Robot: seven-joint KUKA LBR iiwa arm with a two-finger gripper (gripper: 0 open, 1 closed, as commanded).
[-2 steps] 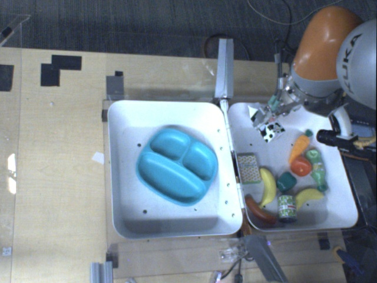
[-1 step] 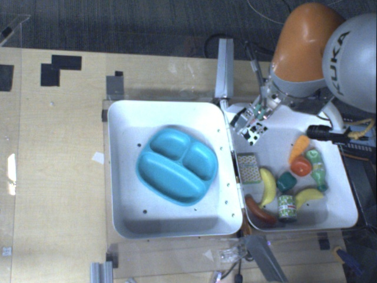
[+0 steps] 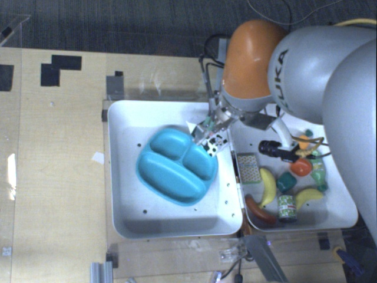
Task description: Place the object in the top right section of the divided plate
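Plate (image 3: 177,173) was smooth blue plastic, slight sheen. Bins (image 3: 121,175) were white glossy plastic. Counter (image 3: 53,158) looked like pale matt wood. Arm (image 3: 330,81) had grey satin shell, glossy orange band (image 3: 250,55).

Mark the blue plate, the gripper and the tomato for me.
Plate (image 3: 171,173): camera view, floor of its large section.
Gripper (image 3: 211,135): camera view, between the fingertips, over the plate's right rim.
Tomato (image 3: 300,167): camera view, middle of its red top.
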